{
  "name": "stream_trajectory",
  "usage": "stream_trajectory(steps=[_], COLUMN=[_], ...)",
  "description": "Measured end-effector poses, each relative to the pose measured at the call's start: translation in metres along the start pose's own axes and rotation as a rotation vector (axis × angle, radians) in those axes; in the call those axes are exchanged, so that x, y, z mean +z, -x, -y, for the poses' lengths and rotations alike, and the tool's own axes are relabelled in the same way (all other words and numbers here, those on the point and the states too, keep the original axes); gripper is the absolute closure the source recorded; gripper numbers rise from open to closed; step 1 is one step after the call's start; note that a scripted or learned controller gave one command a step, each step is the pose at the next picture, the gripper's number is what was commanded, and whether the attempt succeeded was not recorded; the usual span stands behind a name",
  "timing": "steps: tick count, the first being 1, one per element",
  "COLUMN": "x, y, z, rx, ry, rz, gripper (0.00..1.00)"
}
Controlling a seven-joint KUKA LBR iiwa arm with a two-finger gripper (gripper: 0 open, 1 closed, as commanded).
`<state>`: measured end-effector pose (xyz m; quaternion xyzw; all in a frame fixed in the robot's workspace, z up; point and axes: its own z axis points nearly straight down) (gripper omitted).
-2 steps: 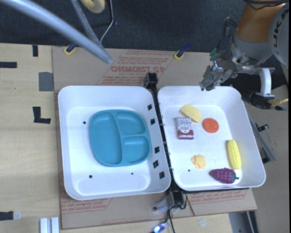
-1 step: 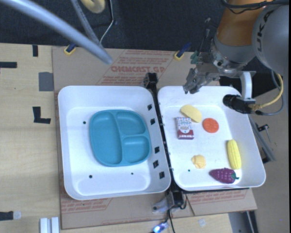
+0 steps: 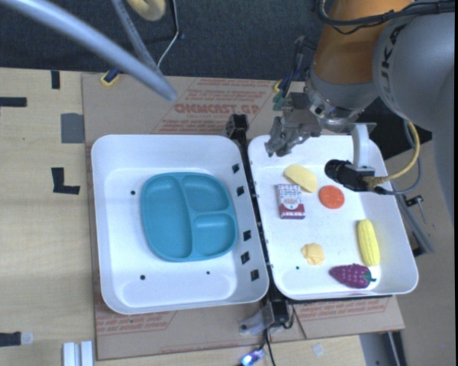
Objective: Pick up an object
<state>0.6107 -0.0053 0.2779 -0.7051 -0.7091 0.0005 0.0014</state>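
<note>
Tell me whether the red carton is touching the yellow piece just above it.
Apart. The camera view shows a thin strip of white bin floor between the red carton and the yellow piece.

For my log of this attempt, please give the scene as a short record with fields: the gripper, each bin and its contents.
gripper: above the far left corner of the right bin, nothing seen between its fingers
left bin: holds a blue divided tray
right bin: holds a pale yellow piece, small red-and-white box, orange-red round piece, corn cob, small yellow piece, purple grapes
</note>
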Motion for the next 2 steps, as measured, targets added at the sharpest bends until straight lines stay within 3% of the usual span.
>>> stream_trajectory(steps=[2], x=[0.035], y=[-0.103], z=[0.012], rx=[-0.001], ry=[-0.001], rz=[0.001], gripper=[1.00])
